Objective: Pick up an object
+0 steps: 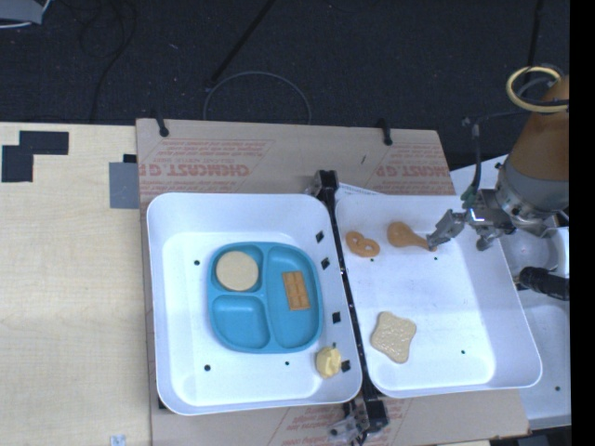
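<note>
Camera view has your gripper [462, 229] low over the far right part of the right bin [521, 356], its two fingers spread apart with nothing between them. One finger [442, 233] reaches left and touches, or all but touches, the right end of the drumstick-shaped piece [405, 236]; the other sits well to its right, near the bin's edge. So the piece lies beside the hand, not inside it, and closing now would likely catch air or nudge the piece away.

To do this step well, you want the drumstick between the fingers before you close. Judging from how it lies, shift the hand left until the thin end sits midway in the gap, then come down and squeeze across the narrow part, where the grip will be surest. Keep the wrist clear of the pretzel [363, 244], which lies just left of the drumstick and could be pushed against the divider.

If that target proves awkward, the toast-like slice [393, 336] lies alone nearer the front of the same bin, with open floor all round it, though it is flat and may be hard to get under. The left bin's blue tray [230, 325], with its round cracker [236, 270] and orange wafer [297, 291], is well away from your reach here, as is the yellow lump [328, 361]
</note>
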Tool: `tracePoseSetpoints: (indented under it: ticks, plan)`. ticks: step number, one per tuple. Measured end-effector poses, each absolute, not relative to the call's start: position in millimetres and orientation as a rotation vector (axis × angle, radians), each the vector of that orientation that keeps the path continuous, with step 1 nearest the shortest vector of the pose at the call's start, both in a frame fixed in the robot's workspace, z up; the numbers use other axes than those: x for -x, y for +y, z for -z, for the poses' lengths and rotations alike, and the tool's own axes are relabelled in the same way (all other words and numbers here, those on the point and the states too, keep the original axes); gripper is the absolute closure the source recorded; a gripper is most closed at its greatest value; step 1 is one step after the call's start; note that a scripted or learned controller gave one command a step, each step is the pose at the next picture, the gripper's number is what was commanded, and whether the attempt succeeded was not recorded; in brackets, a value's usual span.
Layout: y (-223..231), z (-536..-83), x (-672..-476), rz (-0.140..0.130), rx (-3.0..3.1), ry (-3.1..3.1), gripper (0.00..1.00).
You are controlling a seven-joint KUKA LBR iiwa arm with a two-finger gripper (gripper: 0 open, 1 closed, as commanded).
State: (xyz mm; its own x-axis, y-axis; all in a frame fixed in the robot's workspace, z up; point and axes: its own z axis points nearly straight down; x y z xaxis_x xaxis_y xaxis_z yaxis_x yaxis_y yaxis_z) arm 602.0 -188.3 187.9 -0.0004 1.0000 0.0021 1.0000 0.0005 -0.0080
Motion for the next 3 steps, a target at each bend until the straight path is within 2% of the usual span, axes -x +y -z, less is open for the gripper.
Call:
tracePoseSetpoints:
  ticks: [2,3]
  plan:
    - [-188.6,-87.5,-607.3,-0.005,2.218,-2.217,0.0]
    - [-189.4,-100.6,-608.1,-0.003,2.221,-2.217,1.0]
